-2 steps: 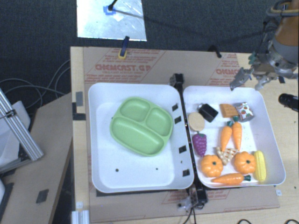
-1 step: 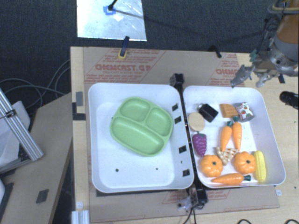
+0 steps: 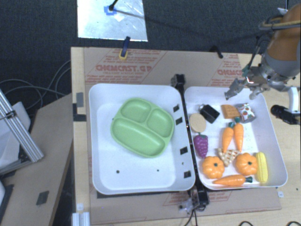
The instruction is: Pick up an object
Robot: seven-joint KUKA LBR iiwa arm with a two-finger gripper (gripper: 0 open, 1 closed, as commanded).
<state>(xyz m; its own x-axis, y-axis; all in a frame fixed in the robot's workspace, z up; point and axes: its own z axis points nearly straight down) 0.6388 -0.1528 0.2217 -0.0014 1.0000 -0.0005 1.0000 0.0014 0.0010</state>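
My gripper (image 3: 242,93) hangs over the far edge of the right bin (image 3: 274,140), open, with nothing between its fingers. Just below it lie a tan cracker (image 3: 230,111), a small white and red item (image 3: 245,112) and a black block (image 3: 209,113). Further toward the front are a beige round cookie (image 3: 198,123), purple grapes (image 3: 201,145), two upright carrots (image 3: 227,138) (image 3: 239,134), a pizza slice (image 3: 229,157), two orange pumpkins (image 3: 212,166) (image 3: 246,163), a corn cob (image 3: 261,167) and a lying carrot (image 3: 233,180).
The left bin (image 3: 103,173) holds a green divided plate (image 3: 142,126). Black clips (image 3: 181,121) sit along the wall between the bins. A shiny sheet (image 3: 112,13) lies beyond the bench, and a metal frame (image 3: 16,131) stands at the left.
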